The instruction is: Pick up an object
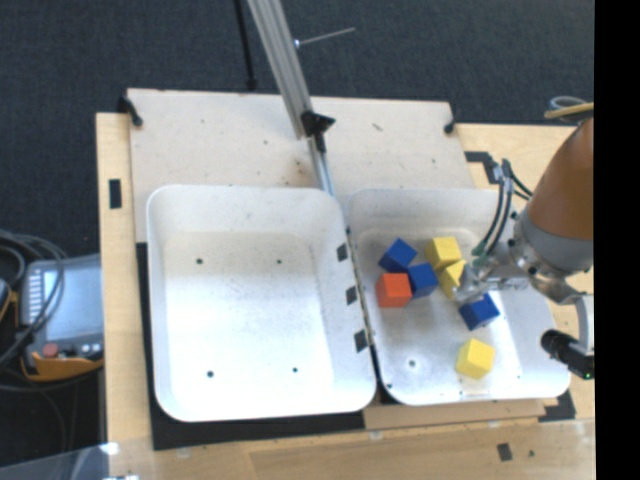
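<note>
The right bin holds several small blocks. A blue block and a yellow block lie near its middle, with an orange block and a second blue block just below them. My gripper hangs low over the bin's right half, between a small yellow block and a blue block that sits right beneath it. Another yellow block lies alone near the front. The wrist hides the fingertips.
The left bin lies beside the right one, their rims meeting at a divider with black clips. A slanted metal pole rises behind the bins. Cables and a pendant sit off the bench at left.
</note>
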`<state>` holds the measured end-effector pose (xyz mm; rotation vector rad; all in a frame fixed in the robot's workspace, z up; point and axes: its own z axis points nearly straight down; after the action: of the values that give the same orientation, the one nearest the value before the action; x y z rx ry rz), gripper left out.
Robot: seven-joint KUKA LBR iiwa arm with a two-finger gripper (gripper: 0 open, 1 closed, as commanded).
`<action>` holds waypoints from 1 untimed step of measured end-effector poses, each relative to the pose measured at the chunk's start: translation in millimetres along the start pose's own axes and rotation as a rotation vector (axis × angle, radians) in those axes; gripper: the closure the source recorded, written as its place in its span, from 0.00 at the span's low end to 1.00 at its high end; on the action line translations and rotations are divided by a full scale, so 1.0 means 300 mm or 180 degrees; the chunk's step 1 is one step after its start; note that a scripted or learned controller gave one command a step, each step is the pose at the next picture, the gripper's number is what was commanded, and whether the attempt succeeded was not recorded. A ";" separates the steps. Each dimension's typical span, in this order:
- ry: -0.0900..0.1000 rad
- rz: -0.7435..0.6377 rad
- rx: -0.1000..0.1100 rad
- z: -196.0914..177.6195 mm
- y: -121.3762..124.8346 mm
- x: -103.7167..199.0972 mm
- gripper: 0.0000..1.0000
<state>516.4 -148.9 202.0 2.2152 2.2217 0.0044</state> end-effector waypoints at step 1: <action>0.0006 -0.0019 0.0003 -0.024 0.026 0.190 1.00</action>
<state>524.0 -92.0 209.2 2.2101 2.2295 0.0057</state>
